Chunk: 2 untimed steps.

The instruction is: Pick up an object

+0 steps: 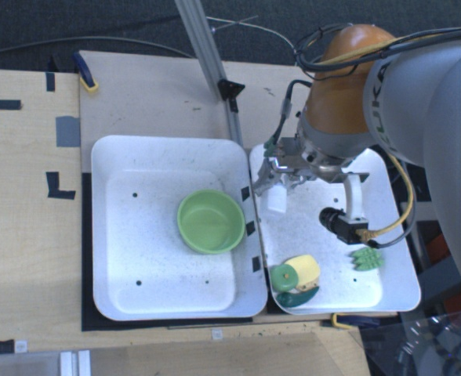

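Observation:
My gripper (277, 180) hangs over the upper left corner of the right bin (395, 288), close to the wall it shares with the left bin. A small pale piece (276, 201) shows just under it; I cannot tell whether it is a loose thing or part of the tool. A yellow and green toy (296, 276) lies at the front left of the right bin, partly on a dark teal piece (299, 296). A green leafy toy (366, 258) rests near that bin's right side. A green bowl (210, 222) stands upright in the left bin (117, 210).
The arm's grey body and orange band (348, 69) cover the back of the right bin. A black cable fitting (339, 224) hangs over its middle. A metal pole (207, 45) slants up from the bins' back edge.

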Each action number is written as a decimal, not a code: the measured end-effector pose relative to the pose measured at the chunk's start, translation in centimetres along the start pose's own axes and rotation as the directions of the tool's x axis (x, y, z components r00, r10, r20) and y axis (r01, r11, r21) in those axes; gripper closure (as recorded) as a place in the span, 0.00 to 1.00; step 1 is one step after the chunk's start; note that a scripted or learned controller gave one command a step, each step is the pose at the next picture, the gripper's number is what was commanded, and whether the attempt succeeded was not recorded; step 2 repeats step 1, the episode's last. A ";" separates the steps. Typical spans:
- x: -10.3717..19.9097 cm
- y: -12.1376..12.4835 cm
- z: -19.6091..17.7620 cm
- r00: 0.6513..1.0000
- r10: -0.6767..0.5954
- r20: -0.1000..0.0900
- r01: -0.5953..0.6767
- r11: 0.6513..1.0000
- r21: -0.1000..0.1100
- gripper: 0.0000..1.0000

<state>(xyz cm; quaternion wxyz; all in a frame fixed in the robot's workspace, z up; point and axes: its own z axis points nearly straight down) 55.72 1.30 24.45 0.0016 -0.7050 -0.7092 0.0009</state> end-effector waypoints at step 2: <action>5.8 0.5 0.2 1.000 -0.002 0.000 0.002 1.000 -0.001 1.00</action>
